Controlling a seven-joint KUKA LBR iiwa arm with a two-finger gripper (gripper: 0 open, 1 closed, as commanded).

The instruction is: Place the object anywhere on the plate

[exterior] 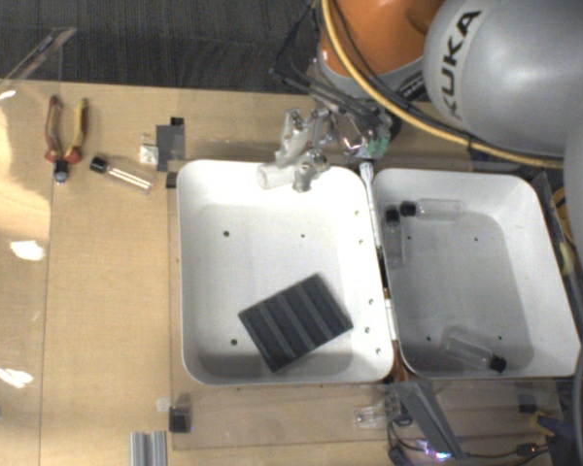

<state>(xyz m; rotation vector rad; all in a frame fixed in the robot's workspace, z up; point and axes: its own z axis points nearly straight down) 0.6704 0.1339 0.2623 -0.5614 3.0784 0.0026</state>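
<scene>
Two white bins. Left bin (204,289): one dark ridged plate (294,321), ample bare floor around. Gripper (296,168) at far rim, pinching clear vial (275,175). Right bin (554,289): three vials.

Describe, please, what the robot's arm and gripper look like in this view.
The arm is bulky, rounded, glossy grey, with "KUKA" lettered in dark capitals and an orange band above the wrist. Yellow and dark cables loop around the band. The gripper is a small silvery metal assembly.
</scene>
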